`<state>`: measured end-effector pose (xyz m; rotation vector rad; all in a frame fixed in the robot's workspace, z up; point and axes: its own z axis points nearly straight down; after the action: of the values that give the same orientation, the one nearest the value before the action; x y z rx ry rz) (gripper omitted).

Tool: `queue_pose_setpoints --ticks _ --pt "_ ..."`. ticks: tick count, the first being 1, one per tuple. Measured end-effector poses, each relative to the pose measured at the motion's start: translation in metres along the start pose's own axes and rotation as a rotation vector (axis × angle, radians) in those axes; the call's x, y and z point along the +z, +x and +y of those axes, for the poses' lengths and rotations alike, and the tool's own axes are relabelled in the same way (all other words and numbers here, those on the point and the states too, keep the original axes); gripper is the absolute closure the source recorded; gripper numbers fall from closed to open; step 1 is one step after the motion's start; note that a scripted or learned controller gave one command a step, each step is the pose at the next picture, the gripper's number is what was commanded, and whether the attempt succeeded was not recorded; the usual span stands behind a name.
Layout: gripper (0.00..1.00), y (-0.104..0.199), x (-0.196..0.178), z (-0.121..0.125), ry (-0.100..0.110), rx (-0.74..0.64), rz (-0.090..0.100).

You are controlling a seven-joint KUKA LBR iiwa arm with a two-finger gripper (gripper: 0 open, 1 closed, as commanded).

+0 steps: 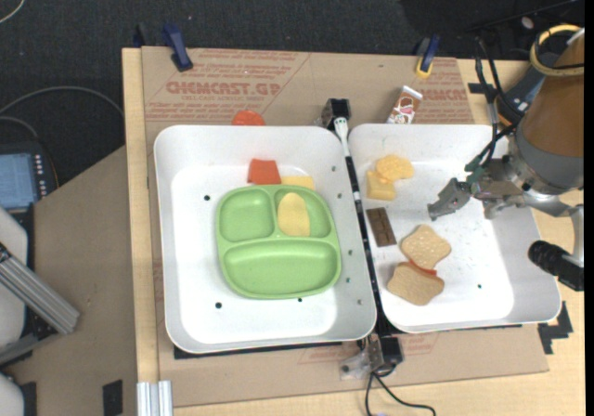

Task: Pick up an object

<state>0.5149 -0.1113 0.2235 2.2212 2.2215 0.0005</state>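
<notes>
Nearest to us, low in the right bin (501, 307), we see two toast-like sandwich pieces: one tan slice (415, 284) lies at the front, and a second slice (426, 245) sits just behind it, overlapping its upper edge with a hint of red filling between them. Just left of these, close to the bin's left wall, we find a small dark brown bar (380, 227). Farther back in the same bin we notice a pair of pale yellow chunks (388, 175) touching each other. Above the bin's middle, the pincer (449, 201) hangs on the grey arm (548, 140) reaching in from the right; its dark fingers point down and to the left, but we cannot tell whether they are parted or closed, and we see nothing between them. In the left bin (181, 219) we see a green divided plate (277, 242) carrying a yellow piece (293, 214) in its upper right compartment. An orange-red block (264, 172) and another yellow piece (299, 182) rest just behind the plate. Both bins sit on the cardboard-topped bench (213, 80).
</notes>
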Motion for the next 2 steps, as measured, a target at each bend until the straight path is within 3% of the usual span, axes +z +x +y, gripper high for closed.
queue_pose_setpoints --ticks 1,2 --pt "0.0 0.008 0.144 -0.021 0.001 0.002 -0.001" --pt "1.0 0.007 0.129 -0.02 -0.003 0.003 -0.002"
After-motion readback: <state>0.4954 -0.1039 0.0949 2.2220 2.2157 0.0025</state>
